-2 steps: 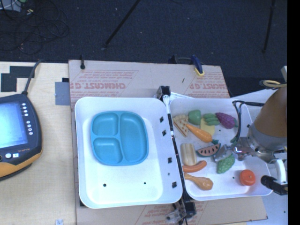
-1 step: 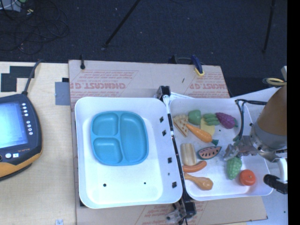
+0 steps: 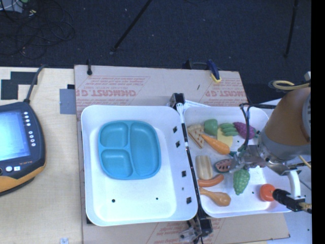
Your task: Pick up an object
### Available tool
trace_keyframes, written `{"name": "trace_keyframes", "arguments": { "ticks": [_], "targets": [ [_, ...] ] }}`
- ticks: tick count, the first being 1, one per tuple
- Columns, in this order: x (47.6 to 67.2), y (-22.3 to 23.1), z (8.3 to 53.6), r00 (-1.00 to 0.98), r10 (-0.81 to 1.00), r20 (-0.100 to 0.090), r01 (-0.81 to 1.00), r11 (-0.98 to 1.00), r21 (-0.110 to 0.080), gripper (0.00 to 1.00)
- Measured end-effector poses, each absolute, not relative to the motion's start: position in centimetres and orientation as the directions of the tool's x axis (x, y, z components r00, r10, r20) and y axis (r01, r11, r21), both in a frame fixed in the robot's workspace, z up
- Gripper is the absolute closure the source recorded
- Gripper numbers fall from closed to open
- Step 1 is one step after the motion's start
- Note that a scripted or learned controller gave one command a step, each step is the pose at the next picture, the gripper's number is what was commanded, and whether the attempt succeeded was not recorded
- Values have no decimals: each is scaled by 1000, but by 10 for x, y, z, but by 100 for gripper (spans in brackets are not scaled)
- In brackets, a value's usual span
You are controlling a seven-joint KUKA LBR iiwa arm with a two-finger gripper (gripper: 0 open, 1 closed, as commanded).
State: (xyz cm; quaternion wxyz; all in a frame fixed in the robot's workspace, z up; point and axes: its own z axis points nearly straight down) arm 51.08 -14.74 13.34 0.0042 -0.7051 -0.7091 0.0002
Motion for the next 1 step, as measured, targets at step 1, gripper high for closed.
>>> {"name": "trace_keyframes", "arguments": {
  "ticks": [1],
  "targets": [
    [516,-97,214,-7,1000,2,1000,7,0,100]
  ]
}}
